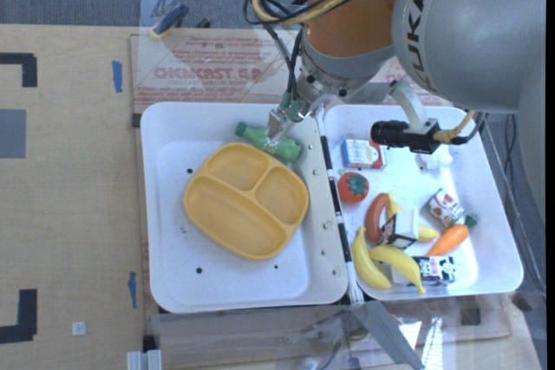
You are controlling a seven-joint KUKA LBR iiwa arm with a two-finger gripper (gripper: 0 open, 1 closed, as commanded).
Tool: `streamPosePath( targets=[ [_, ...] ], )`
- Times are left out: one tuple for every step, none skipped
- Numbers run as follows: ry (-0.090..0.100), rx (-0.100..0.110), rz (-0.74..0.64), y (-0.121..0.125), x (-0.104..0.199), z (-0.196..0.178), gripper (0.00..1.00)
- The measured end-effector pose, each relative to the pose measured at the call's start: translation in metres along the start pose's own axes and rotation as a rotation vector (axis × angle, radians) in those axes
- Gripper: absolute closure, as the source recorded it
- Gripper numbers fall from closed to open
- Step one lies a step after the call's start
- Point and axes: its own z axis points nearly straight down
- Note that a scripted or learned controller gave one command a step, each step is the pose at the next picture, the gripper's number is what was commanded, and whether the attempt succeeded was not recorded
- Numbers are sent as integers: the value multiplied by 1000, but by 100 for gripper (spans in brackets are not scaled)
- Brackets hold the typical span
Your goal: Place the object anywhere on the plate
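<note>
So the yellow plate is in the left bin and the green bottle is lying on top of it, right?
Not quite. The camera view shows the yellow plate in the left bin, but the green bottle lies on the bin floor past the plate's far edge, not on top of it. The end effector is right at the bottle.

A yellow-orange three-compartment plastic plate [245,200] sits in a plain white shallow bin [165,212], with a green plastic bottle [270,139] at its one o'clock. In the other white bin [496,212]: a red tomato [353,186], yellow bananas [380,260], an orange carrot [451,238].
</note>
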Motion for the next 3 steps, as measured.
streamPosePath(
  targets=[
    [0,0,0,0,0,0,0],
    [0,3,312,25,7,-102,0],
    [-1,2,596,74,14,-163,0]
  ],
)
